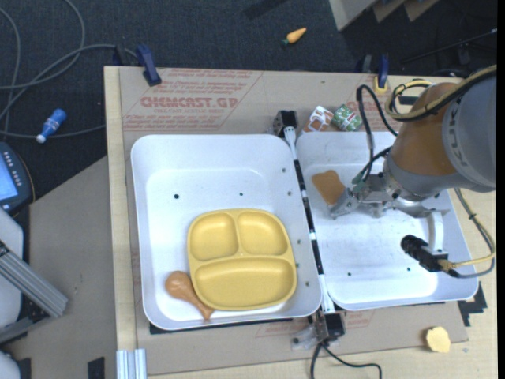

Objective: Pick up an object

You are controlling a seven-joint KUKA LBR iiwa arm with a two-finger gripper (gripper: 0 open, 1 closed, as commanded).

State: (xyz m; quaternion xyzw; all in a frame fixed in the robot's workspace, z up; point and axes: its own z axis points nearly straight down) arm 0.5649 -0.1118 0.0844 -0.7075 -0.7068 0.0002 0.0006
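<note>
A brown toast-like slice (327,185) lies in the right bin (379,279), near its upper left corner. My gripper (345,204) hangs low over that bin, just right of and below the slice, its grey fingers pointing left toward it. Whether they touch the slice I cannot tell. A yellow divided plate (240,258) sits in the left bin (197,164), and a tan drumstick-shaped toy (186,289) lies against the plate's lower left edge.
The grey arm with its orange band (426,144) covers the right bin's upper right part. Small packets (335,118) lie on the bench behind the bins. A yellow bit (437,339) sits at the bench's front right.
</note>
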